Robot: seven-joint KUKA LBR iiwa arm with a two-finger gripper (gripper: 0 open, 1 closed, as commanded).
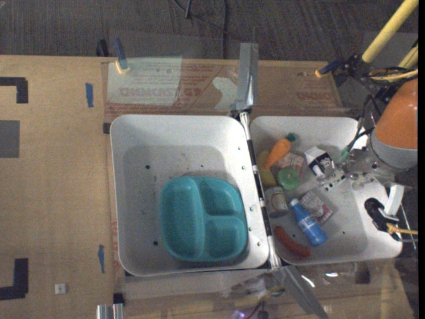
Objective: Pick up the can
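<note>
The can (277, 201), a small pale cylinder, lies on its side against the left wall of the right bin (352, 234). It sits between a green round-topped item (288, 178) and a red sausage-shaped toy (292, 242). My gripper (346, 177) hangs over the middle-right of that bin, below the orange-banded wrist (398, 121). It is well to the right of the can and apart from it. Nothing shows between it and the can except a flat printed packet (316, 205) and a blue bottle (309, 223).
An orange carrot (279, 151), a yellow item (265, 168) and a small black-and-white box (319, 159) crowd the right bin's upper left. A teal divided plate (202, 219) rests in the left bin (133, 178). A metal divider (255, 178) separates the bins.
</note>
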